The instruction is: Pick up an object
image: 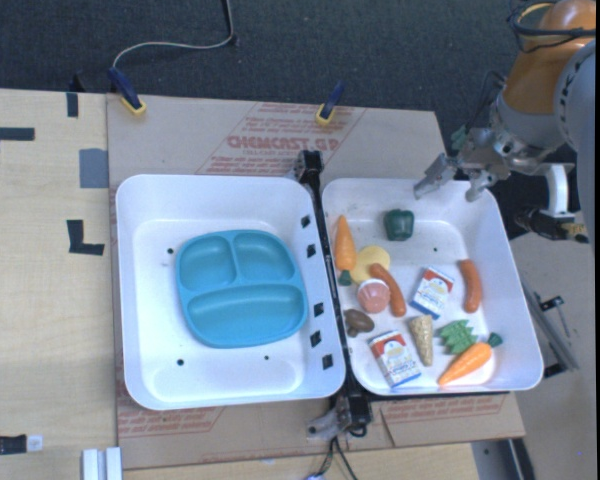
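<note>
1. I have my gripper (452,182) hanging over the far rim of the right bin (510,258), near its back edge. The two fingers are spread apart, one tip (425,185) reaching toward the bin's middle and the other tip (475,192) nearer the arm. Nothing sits between them.

2. The closest thing to pick is the green pepper (399,224). It lies just below the fingers in the picture, toward the front of the bin, and a little to the side of the inner fingertip. It stands apart from the other toys, with bare white floor around it.

3. The pepper is squat, with no clear long axis, so I judge finger direction matters little there. The move turns on coming forward and down until the open gap straddles it.

4. Farther from the fingers, toward the front, lie the long items: a sausage (470,284) and a carrot (344,244), both running roughly front to back. They would need the fingers across their narrow width.

5. The left bin (140,288) holds a blue plate (242,288), well apart from the fingers.
</note>
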Robot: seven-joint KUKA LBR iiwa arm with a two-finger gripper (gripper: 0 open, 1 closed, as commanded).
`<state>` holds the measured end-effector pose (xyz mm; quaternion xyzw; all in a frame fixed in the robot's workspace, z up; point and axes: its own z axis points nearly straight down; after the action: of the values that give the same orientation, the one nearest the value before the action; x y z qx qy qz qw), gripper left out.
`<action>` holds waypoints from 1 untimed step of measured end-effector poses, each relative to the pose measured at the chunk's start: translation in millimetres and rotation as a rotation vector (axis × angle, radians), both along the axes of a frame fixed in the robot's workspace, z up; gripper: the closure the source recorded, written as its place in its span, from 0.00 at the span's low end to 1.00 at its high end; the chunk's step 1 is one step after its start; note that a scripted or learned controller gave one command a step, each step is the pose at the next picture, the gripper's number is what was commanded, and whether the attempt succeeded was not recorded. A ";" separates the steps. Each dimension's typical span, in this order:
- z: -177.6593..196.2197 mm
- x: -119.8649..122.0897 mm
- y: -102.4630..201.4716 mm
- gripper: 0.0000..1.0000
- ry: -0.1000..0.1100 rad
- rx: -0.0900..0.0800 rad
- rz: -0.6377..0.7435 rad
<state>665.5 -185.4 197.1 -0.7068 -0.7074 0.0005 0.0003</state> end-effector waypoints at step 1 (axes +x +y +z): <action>-109.5 3.2 47.1 0.00 -0.001 0.000 0.002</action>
<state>668.7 -138.3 87.7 -0.7062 -0.7080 0.0000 -0.0003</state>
